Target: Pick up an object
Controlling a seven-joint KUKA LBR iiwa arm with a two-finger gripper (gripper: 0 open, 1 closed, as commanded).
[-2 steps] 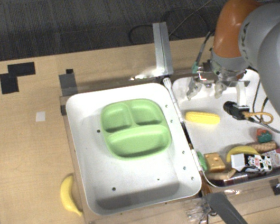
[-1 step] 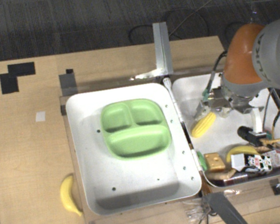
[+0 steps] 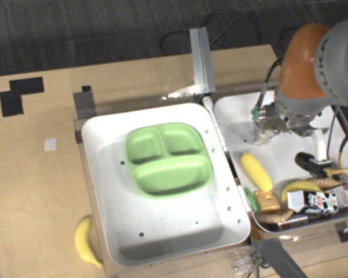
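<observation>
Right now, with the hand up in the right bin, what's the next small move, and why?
Probably shift the hand toward the corn cob and lower it. The hand hangs over bare floor in the right bin, with the corn lying by itself nearby, apart from the clutter at the bin's near end.

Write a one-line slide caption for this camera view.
Arm's gripper hovers over right bin above corn; green tray fills left bin.
</observation>
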